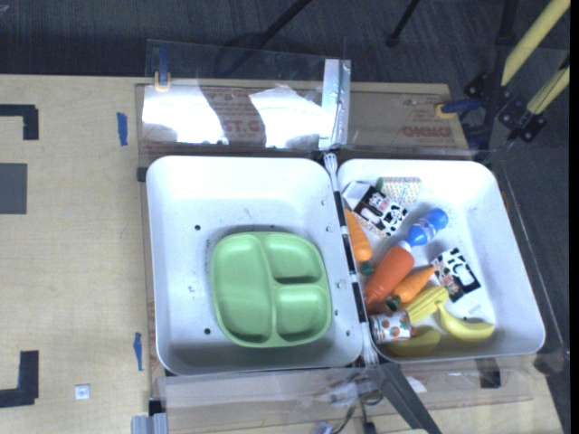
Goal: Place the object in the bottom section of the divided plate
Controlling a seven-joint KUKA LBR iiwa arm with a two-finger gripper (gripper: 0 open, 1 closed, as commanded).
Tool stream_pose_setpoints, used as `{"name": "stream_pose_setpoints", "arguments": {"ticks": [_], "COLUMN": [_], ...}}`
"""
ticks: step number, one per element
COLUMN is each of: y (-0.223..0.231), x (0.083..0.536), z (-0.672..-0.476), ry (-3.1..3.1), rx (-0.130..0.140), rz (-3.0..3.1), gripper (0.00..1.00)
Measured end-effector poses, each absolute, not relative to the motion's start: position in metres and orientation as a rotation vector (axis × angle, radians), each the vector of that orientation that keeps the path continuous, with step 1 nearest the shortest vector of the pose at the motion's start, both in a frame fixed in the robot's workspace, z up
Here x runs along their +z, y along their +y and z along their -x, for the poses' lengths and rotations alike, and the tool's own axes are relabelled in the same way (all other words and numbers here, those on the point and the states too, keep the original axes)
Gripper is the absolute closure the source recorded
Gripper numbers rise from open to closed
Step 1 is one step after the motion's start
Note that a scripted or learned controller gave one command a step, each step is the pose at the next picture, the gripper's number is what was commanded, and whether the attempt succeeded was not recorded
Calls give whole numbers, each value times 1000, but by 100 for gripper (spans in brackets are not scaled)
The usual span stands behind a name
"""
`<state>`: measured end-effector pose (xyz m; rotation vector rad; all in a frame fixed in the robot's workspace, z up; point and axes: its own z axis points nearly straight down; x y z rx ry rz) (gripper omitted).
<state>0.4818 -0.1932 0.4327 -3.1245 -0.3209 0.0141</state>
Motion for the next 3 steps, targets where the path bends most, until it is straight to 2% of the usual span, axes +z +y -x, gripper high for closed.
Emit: {"name": "stream_pose_setpoints", "arguments": {"ticks": [1, 3], "y": [-224, -224], "x": [390, 419], "z": [-481, -482], "ry": [-315, -317], "rx": [15, 8], "rz": [3124, 3128], "gripper": [100, 100]}}
